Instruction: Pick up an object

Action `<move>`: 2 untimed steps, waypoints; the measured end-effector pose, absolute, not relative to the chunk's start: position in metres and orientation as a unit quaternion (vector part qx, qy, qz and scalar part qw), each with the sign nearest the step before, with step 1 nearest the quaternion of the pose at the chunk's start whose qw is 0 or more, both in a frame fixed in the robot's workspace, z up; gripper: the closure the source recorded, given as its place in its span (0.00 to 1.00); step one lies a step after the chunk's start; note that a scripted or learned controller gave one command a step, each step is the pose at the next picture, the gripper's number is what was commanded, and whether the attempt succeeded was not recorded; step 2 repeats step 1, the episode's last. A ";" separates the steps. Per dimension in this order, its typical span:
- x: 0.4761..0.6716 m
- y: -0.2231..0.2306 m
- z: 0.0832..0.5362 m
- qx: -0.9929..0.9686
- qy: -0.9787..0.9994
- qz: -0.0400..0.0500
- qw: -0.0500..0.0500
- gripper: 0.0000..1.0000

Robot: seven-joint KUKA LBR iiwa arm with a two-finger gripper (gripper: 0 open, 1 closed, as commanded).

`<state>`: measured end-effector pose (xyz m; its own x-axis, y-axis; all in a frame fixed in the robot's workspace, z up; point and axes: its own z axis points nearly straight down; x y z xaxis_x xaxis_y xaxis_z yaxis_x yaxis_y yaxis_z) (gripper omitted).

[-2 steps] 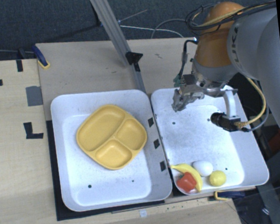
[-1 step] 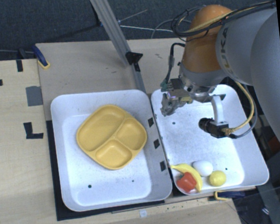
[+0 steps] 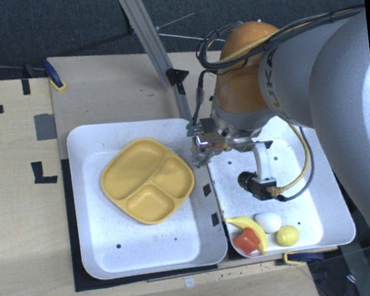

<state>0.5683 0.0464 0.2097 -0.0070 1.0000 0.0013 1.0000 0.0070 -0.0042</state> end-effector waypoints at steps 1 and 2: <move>0.552 0.088 0.217 -0.705 -0.709 0.001 0.002 1.00; 0.552 0.088 0.217 -0.705 -0.709 0.001 0.002 1.00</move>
